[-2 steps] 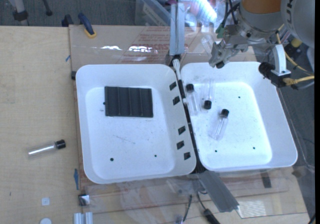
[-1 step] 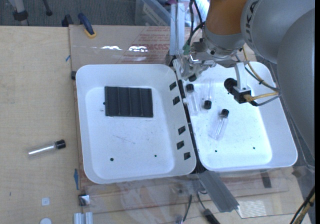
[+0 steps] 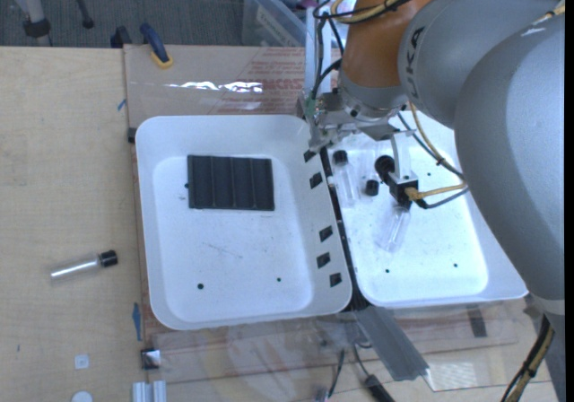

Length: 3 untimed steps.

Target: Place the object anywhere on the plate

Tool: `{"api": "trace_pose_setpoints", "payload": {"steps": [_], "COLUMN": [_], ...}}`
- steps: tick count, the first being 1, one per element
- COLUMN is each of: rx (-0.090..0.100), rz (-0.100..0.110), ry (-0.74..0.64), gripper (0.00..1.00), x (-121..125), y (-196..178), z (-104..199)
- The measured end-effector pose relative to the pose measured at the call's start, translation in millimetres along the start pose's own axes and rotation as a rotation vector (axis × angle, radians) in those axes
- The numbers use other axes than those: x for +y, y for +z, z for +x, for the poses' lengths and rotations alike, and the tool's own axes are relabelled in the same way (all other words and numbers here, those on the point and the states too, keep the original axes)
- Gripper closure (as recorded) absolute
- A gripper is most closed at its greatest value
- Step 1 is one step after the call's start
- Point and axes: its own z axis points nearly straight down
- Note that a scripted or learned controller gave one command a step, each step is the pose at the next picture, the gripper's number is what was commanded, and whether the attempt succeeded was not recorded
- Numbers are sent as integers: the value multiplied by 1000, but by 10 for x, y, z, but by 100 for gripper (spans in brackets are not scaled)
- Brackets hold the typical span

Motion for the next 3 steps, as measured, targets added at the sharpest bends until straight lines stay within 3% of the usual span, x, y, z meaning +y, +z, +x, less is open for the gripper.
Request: {"api": "trace_pose_setpoints", "payload": {"steps": [1,2,3], "rx": [-2,-13,-12], "rz": [-16,-13,-16], "ry": [96,269,318], "gripper": [100,100,100], "x": [57,112,116], "y": [15,28,30], "z": [32,132,144]}}
